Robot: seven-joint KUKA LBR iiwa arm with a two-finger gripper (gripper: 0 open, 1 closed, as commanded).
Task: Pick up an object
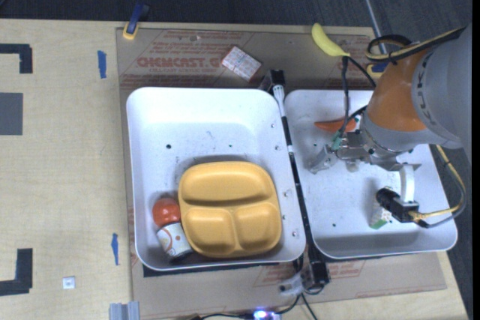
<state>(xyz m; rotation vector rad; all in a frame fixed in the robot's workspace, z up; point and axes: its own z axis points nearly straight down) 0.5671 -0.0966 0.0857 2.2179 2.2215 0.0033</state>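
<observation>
- Camera view: grey arm with orange band point(394, 105) reaches in from the right and sits over the right shallow white bin point(360, 240).
- Gripper point(336, 155) is low over the upper-left part of that bin, close to the bin floor. Whether it is open or shut can't be read from this angle, and nothing can be seen held in it.
- Closest candidate is the flat orange piece point(328, 125) in the right bin. It is just beside the gripper on the far side and partly hidden under the wrist. Can't tell if they touch.
- Second candidate is the small green-and-white object point(380, 219), also in the right bin. It lies toward the near right corner, apart from the gripper and next to a black cable fitting point(391, 201) on the arm.
- The left shallow white bin point(150, 116) holds a yellow plastic divided tray point(229, 206). An orange-and-white round toy point(169, 225) is tucked against the tray's left edge. Both are well away from the gripper, across the divider.
- Outside the bins, a yellow curved item point(327, 40) and a small printed card point(241, 61) lie on the brown cardboard sheet point(180, 56).
- Step, as a judgement: the grasp attempt is at the bottom of the reach, with no pick confirmed.
- Next move probably calls for centring on the orange piece, closing on it, then lifting straight up to check it comes along.
- Risk: the piece looks thin and flat, so it could slip out.
</observation>
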